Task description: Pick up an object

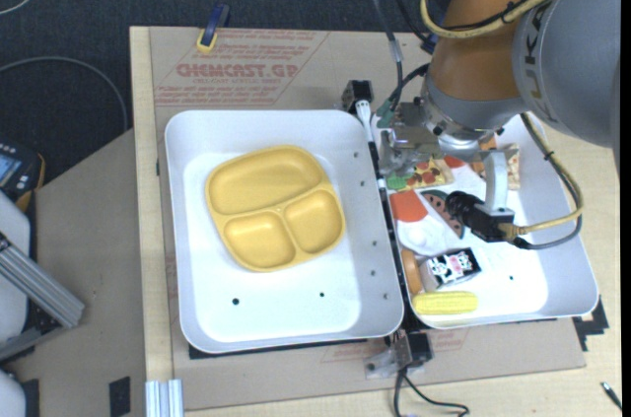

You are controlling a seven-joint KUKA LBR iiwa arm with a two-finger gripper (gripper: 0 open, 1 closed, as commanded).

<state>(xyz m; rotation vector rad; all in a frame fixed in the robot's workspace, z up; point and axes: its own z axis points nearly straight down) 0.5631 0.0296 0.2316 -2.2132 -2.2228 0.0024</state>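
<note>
Cardboard-topped bench bearing two white bins. Left bin: yellow divided plate. Right bin: cluttered toys, including corn cob and black-and-white carton. Gripper lowered over right bin's far-left corner; finger state indiscernible.

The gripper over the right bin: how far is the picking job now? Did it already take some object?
Done: the arm has reached over the right bin, and the gripper sits low at its left rim, above the pile of small items. In hand: no object is visible in the gripper. Left: grasping and lifting one item, perhaps the yellow corn cob or the black and white carton. The yellow divided plate lies untouched in the left bin.
</note>
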